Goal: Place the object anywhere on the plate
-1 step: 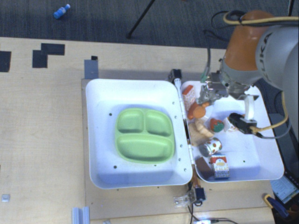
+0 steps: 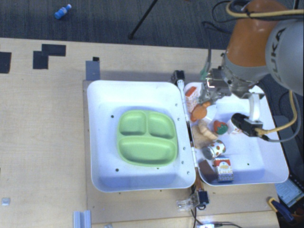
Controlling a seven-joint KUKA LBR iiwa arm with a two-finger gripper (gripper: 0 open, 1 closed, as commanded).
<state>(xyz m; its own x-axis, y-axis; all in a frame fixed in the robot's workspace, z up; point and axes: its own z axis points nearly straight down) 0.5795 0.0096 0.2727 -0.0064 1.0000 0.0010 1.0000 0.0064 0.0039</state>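
Beneath end effector (image 2: 207, 99), orange object (image 2: 199, 111) — perhaps carrot-shaped

The grey arm (image 2: 285, 46) bears partly visible letters, seemingly "UKA".

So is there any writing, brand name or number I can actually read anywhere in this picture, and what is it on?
"KUKA": grey letters on the robot arm at the right edge, cut off by the frame, so only partly readable.
Small box with a red and white label in the right bin: print too small and blurred to read.
Small can beside it: markings blurred, unreadable.
Green plate: no text.
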